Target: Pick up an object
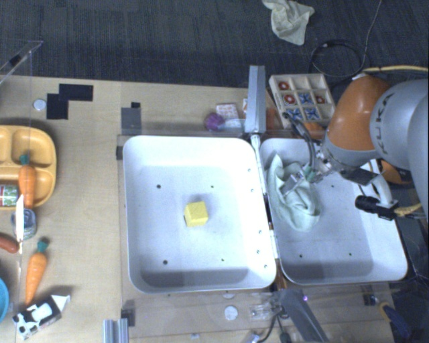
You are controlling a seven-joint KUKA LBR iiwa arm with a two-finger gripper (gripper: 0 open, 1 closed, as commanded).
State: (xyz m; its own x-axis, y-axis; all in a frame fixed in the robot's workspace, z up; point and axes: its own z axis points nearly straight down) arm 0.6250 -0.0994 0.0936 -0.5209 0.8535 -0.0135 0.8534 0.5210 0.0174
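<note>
The arm (375, 127) is reaching in from the right, and its end effector (295, 182) is sitting low over the right bin (348, 261), down among the folds of a pale cloth (295, 204). The cloth is lying crumpled along the left side of that bin, close to the wall shared with the left bin (194, 268). The metal fingers are pressing into the upper part of the cloth, but I cannot tell how far apart they are standing, nor whether any fabric is caught between them.

A small yellow block (196, 214) is resting alone near the middle of the left bin, well apart from the end effector.

Outside the bins, on the counter (80, 221) at the left, a yellow tray (27, 154) is holding a toy carrot (26, 185), and a second carrot (35, 268) is lying below it. Behind the bins, a purple item (214, 122) is sitting beside a box of red and blue pieces (301, 94). A rag (288, 19) is lying on the dark floor at the top.
</note>
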